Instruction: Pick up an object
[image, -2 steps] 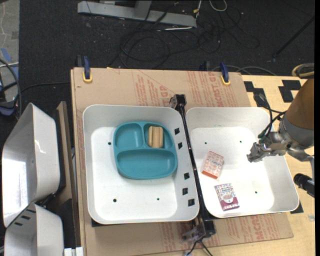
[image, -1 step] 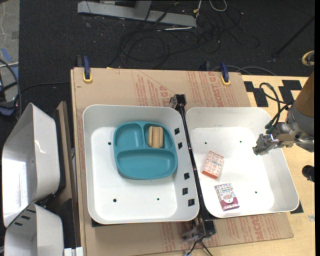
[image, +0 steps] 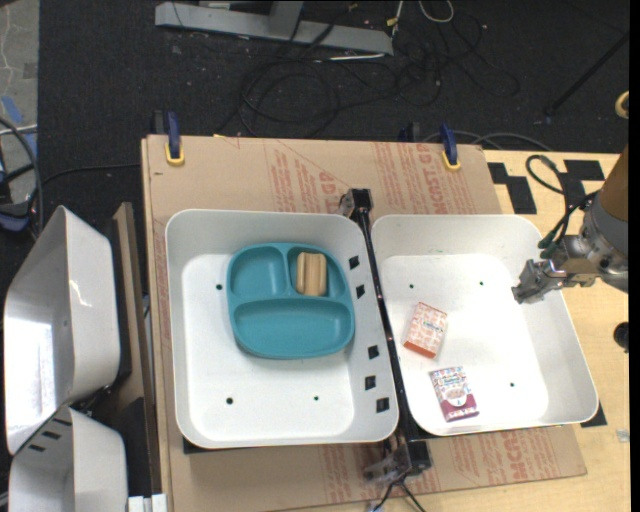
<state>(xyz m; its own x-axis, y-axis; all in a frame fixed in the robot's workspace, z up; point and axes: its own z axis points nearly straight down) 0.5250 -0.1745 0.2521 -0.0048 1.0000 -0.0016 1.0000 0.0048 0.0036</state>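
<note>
- The cardboard sheet (image: 300, 175) under the bins carries red printed lettering, seen upside down; it cannot be read with any certainty.
- The right bin (image: 570, 400), a shallow white tray with rounded corners, holds two small flat cartons.
- The orange-and-white carton (image: 426, 330) lies near the bin's middle-left; its printed face is too small to read. Its long axis runs roughly from upper right to lower left, slightly tilted.
- The red-and-white carton (image: 454, 393) lies just below it, near the bin's front edge, apart from the first. Its face shows a busy pattern and a dark red lower band; no words are legible. Its long axis runs nearly top to bottom in the view.
- The left bin (image: 190, 330) holds a teal plastic tray (image: 285, 325) with three smooth, rounded compartments; a tan wooden-looking block (image: 312, 273) sits in the upper right compartment, long axis upright in the view.
- The gripper (image: 527, 289) hangs over the right bin's right edge, well apart from both cartons; whether its jaws are spread or pressed together cannot be told.
</note>
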